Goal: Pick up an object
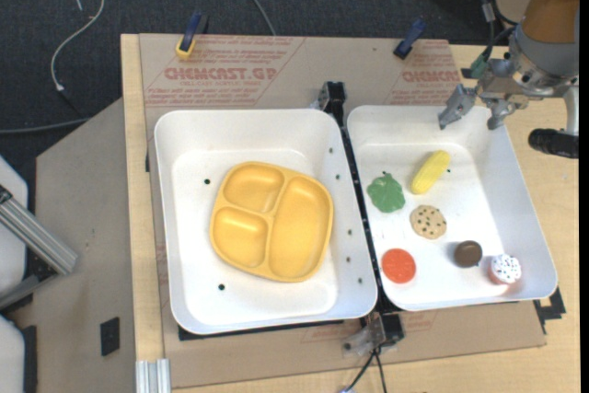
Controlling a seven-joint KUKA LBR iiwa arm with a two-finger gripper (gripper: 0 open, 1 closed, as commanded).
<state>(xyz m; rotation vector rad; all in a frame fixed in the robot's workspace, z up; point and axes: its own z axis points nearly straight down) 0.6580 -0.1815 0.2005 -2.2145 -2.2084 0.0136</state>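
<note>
Worktop [156, 69] under cardboard carries two white bins; left bin [175, 152] holds a yellow divided plate [271, 221]; right bin [525, 207] holds all candidate objs: yellow corn piece [430, 171], green pepper-like toy [386, 194], cookie [428, 222], red disc [398, 265], brown ball [467, 253], white dotted piece [504, 269]. Status: nothing lifted yet; approach, descent, grasp, lift remain. Arm enters from right, wrist approx. vertical; gripper [477, 110] hangs over right bin's far edge, jaws spread apart, nothing between them; corn piece lies nearest.
</note>
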